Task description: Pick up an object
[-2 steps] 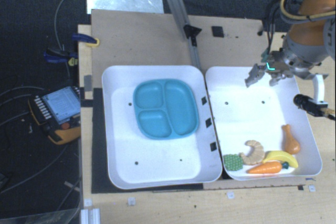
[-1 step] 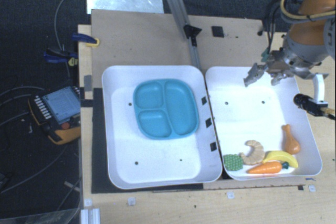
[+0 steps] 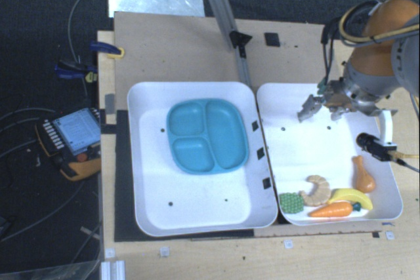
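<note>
Five foods are lying in the right bin's (image 3: 275,141) near corner; the end effector (image 3: 323,108), fingers spread and holding nothing, is hovering above, needing to descend toward the banana (image 3: 351,195).

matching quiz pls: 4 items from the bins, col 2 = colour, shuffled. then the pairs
Column 1:
1. divided plate in the left bin
2. carrot
3. banana
4. broccoli

Column 2:
A. yellow
B. green
C. blue
D. orange

Pairs: 1-C, 2-D, 3-A, 4-B

The three food items lie along the near edge of the right bin.
</note>
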